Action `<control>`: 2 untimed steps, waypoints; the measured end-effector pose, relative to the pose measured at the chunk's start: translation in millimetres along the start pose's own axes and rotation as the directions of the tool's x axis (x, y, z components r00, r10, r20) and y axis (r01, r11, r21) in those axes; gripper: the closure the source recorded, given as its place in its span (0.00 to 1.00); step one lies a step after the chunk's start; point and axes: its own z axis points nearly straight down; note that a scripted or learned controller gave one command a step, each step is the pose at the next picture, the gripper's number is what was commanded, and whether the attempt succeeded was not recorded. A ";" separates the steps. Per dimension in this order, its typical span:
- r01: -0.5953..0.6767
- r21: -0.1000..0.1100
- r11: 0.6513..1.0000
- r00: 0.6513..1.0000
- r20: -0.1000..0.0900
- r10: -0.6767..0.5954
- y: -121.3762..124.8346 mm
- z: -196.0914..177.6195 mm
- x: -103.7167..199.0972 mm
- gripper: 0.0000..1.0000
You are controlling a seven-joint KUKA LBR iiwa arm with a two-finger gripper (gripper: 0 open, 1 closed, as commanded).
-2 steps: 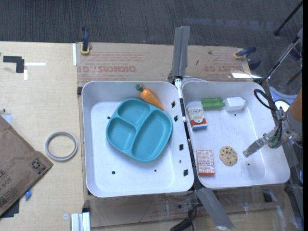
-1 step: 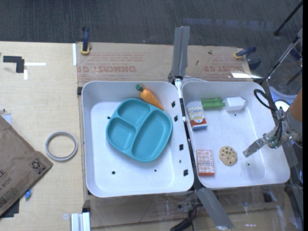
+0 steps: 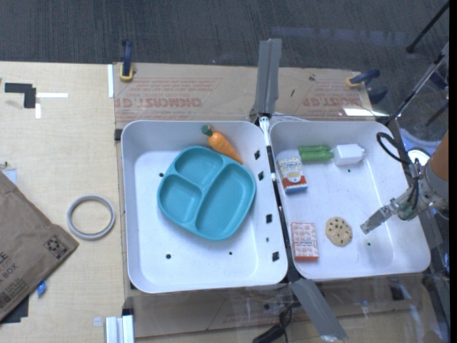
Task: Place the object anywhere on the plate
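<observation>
While both white bins sit side by side on the desk [image 3: 57,156], the arm enters low at the right edge, and its claw [image 3: 373,224] hangs over the right bin [image 3: 400,263], tip pointing left toward the cookie. Whether the claw is spread or pressed together cannot be told at this size; nothing is seen between its tips.

Left bin [image 3: 143,263]: a teal plate [image 3: 207,191] with three compartments lies near the middle, all compartments bare. A toy carrot [image 3: 224,145] lies just beyond the plate's far rim, close to the divider between the bins, on the bin floor and not on the plate.

Right bin: a small white-and-red carton [image 3: 291,173] lies near the left wall; a green item [image 3: 315,152] and a white block [image 3: 349,153] lie along the far side. A red-patterned packet [image 3: 304,240] lies near the front left corner, with a round cookie [image 3: 338,231] just beside it on the right. The cookie lies near the claw tip but apart from it.

On the desk left of the bins: a roll of tape [image 3: 91,216] and a brown cardboard box [image 3: 25,245] at the frame edge.
</observation>
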 end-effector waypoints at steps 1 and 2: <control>-0.003 -0.002 1.000 1.000 0.001 0.003 0.9 -8.9 -0.5 1.00; -0.002 -0.002 1.000 1.000 0.001 0.002 1.0 -8.9 -0.4 0.00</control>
